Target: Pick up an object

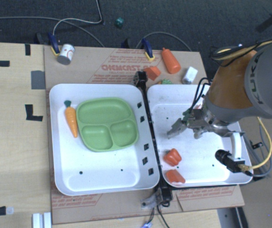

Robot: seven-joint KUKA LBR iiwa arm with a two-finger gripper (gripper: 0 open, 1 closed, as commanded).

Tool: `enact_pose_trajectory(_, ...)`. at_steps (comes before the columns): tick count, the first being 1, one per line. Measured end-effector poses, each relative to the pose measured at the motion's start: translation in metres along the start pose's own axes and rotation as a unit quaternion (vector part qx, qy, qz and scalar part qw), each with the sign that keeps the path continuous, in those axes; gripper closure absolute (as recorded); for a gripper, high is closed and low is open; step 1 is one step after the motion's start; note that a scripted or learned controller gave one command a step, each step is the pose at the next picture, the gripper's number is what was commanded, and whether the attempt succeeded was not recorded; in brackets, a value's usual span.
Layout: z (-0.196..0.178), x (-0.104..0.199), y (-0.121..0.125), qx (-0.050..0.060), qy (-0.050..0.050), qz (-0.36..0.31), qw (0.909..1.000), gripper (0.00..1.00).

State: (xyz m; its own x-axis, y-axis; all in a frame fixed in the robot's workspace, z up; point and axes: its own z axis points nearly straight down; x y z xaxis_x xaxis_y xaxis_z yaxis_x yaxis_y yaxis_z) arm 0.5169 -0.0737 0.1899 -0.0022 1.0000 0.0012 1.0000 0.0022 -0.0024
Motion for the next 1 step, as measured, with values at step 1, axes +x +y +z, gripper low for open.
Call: enact_pose_trajectory(1,0.1041,-0.0196,-0.0323,-0.001,0.0,0.001,1.0,0.0)
